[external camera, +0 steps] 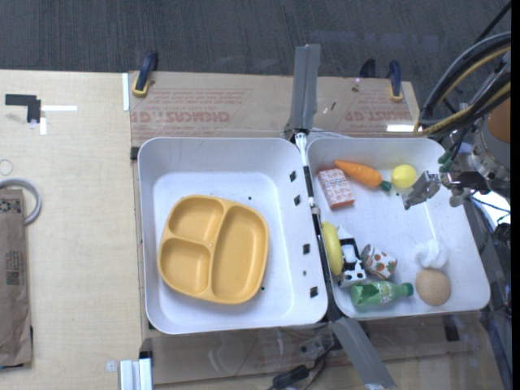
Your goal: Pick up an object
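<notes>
The right bin (455,299) holds an orange carrot (358,173), a yellow ball (404,175), a red-and-white box (335,188), a banana (331,248), a black-and-white cow toy (350,265), a small patterned cup (379,262), a green bottle (379,294), a tan egg (433,287) and a white lump (431,255). My gripper (422,190) hangs over the right bin's upper right part, just right of the yellow ball. Nothing shows between its fingers.
The left bin (154,218) holds a yellow divided plate (214,249). A grey divider post (305,88) stands between the bins at the back. Cables (467,63) loop at the upper right. A brown paper bag (12,275) lies on the bench at far left.
</notes>
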{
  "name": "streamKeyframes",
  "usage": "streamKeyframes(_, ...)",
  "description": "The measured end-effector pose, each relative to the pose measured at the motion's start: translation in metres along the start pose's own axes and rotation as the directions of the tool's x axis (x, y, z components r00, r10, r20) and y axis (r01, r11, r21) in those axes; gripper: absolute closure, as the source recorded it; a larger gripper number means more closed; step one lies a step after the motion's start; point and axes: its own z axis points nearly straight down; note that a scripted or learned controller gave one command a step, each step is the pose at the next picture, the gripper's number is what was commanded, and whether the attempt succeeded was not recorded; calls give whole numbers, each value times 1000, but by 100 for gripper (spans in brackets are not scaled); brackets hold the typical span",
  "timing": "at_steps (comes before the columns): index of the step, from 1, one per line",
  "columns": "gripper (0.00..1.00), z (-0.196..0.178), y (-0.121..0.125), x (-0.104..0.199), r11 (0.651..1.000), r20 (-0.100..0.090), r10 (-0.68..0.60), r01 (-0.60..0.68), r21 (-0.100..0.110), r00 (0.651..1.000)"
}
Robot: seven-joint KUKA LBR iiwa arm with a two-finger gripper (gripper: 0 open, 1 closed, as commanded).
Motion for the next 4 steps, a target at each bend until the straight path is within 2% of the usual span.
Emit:
streamKeyframes(1,0,65,36,-53,999,1,-47,47,-1,999)
streamKeyframes(2,0,149,79,-12,991,1,-134,134,-3,991)
streamKeyframes(3,0,156,113,-13,978,-19,-200,201,56,980)
streamKeyframes(4,0,155,112,26,939,-13,-338,339,58,941)
